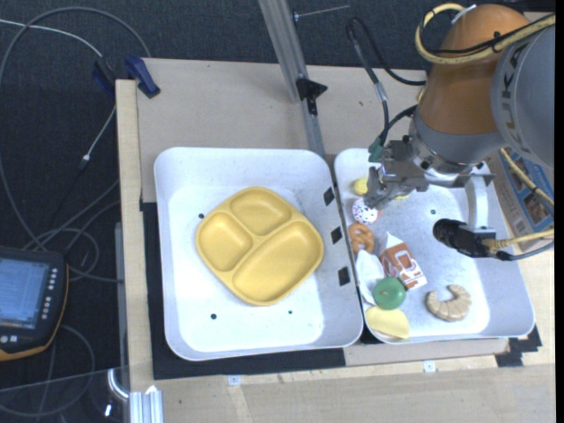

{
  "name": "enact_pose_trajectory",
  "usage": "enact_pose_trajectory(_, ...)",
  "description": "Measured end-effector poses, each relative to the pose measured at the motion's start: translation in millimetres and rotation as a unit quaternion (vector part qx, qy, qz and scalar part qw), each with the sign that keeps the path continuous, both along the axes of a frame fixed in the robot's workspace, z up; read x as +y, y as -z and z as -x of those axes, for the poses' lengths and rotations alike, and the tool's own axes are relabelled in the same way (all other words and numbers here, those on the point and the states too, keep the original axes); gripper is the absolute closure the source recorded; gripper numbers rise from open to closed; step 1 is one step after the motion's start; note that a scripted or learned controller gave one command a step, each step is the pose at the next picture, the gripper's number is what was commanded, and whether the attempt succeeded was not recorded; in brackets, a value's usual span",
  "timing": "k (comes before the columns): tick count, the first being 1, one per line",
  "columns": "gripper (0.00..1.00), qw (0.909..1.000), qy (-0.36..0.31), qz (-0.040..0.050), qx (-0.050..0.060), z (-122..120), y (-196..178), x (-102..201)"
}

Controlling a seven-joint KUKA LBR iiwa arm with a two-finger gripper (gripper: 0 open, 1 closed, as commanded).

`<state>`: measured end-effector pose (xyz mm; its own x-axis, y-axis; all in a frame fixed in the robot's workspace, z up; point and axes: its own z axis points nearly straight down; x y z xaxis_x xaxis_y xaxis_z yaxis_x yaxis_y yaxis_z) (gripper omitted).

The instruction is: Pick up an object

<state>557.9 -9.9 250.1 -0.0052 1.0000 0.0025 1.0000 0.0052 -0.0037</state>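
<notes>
A robotics lab: wooden bench (pixel 220 113), loose cables (pixel 53 51), and a teach pendant (pixel 26 298) beside it.

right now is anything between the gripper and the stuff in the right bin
Nothing visible stands in the way. The gripper hangs over the upper left of the right bin, right above the white spotted ball. The pretzel lies just below the ball, and the croissant sits farther off.

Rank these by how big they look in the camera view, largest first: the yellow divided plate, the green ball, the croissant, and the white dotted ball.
1. yellow divided plate, by far the largest
2. croissant
3. green ball, close to the croissant, so that order is unsure
4. white dotted ball, smallest
</notes>
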Motion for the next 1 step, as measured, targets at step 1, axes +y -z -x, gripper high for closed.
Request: enact_pose_trajectory(1, 1.00, 1.0000, -0.001, 0.0001, -0.003, -14.1, 0.5, 60.9)
